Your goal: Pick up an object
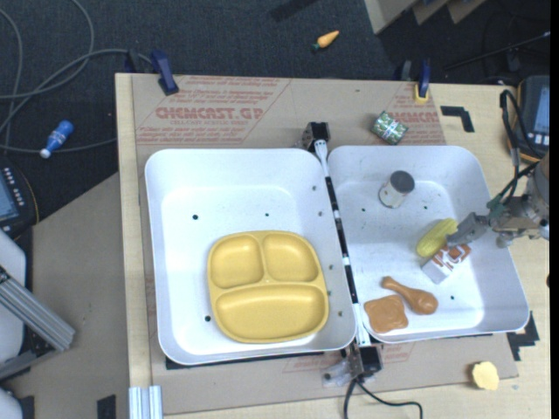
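Two white bins sit side by side; in the right bin point(489, 190) my gripper point(467, 227) reaches in from the right edge, its tip just beside the yellow corn cob point(435, 236) and a small carton point(445, 260). I cannot tell whether it is grasping either. The left bin point(166, 190) holds a yellow divided plate point(266, 285)

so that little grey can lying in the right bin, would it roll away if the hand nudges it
Probably, if pushed side-on. The grey can looks like a short cylinder on its side, so it would likely roll across the smooth floor of the right bin. It has open floor all around, with nothing touching it. Its rounded, seemingly hard wall may also slip in a pinch.
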`<act>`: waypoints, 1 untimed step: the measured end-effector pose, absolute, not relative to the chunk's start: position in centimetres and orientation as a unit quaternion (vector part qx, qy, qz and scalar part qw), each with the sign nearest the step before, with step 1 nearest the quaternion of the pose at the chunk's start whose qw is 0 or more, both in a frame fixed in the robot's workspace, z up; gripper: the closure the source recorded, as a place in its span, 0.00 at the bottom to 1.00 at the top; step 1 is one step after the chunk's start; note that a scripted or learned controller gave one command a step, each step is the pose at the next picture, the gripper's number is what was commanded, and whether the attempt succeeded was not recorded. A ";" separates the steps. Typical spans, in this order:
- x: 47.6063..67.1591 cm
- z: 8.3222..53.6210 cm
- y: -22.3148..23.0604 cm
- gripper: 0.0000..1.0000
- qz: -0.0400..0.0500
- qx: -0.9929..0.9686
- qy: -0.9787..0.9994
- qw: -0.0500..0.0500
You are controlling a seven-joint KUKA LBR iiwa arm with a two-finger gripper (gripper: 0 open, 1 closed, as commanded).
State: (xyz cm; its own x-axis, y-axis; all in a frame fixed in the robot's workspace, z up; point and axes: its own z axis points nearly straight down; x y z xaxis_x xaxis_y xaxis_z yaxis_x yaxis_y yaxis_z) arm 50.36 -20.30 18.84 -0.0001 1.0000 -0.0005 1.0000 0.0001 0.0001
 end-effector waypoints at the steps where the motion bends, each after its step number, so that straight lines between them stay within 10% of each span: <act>1: 56.7 8.1 -21.8 0.00 0.005 0.705 0.710 -0.004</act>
